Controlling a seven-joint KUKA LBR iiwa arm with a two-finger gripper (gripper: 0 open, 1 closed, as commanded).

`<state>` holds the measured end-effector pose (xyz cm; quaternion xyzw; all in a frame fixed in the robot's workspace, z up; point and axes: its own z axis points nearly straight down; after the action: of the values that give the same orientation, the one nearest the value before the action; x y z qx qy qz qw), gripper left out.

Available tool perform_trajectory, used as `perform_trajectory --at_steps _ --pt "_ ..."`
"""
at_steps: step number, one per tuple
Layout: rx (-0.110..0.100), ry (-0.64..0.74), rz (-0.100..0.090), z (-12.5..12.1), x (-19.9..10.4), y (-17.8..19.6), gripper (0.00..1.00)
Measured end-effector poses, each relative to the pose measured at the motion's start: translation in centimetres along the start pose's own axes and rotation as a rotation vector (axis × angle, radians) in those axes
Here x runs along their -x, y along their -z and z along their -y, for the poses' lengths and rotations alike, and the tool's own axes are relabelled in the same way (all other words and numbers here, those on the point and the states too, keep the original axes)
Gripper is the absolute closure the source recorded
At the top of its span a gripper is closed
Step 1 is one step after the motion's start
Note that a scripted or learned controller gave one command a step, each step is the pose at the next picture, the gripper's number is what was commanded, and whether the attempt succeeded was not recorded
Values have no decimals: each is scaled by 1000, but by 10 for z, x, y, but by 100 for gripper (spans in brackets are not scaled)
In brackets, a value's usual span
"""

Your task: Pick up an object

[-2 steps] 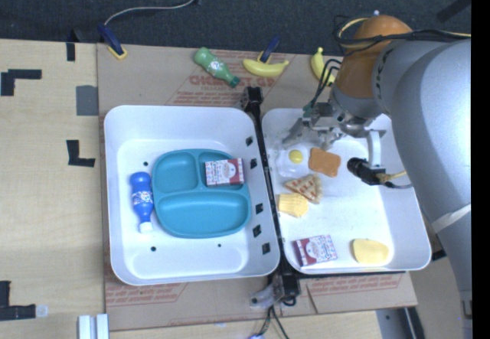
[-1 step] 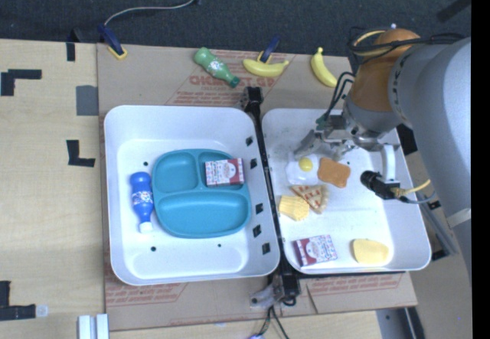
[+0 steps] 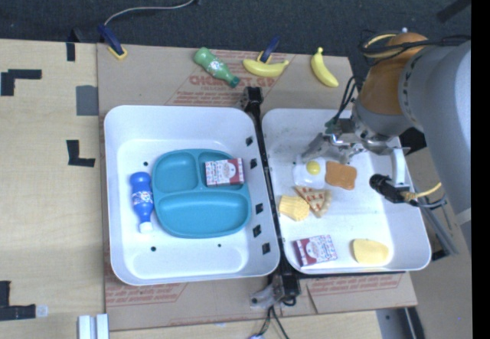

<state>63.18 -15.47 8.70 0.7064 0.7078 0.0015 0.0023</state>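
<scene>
Evidently this is the reach, not yet the lift: the gripper (image 3: 328,151) hangs low in the right bin (image 3: 406,253), its two fingers spread apart with nothing between them, the tips just above and beside the fried egg (image 3: 308,173) and the toast (image 3: 341,175). Those two lie touching or nearly so, in the middle of that bin. Just below them are the waffle slice (image 3: 313,199) and the cheese wedge (image 3: 294,208), and nearer the front edge sit a small carton (image 3: 315,249) and a yellow piece (image 3: 370,251) (I cannot tell what it is). By my reckoning the egg or the toast is the likeliest target. The next move calls for the fingers to settle straddling one piece only, drop to the bin floor, close, and then rise. The crowding is the risk: a finger could land on the neighbour and push both aside. The left bin (image 3: 122,131) holds a blue tray (image 3: 199,203), a second carton (image 3: 223,172) and a blue bottle (image 3: 142,200), all well apart from the arm
</scene>
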Motion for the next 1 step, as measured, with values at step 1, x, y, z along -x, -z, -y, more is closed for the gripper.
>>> perform_trajectory --at_steps 1 --pt "1 -2 2 33 32 1 0"
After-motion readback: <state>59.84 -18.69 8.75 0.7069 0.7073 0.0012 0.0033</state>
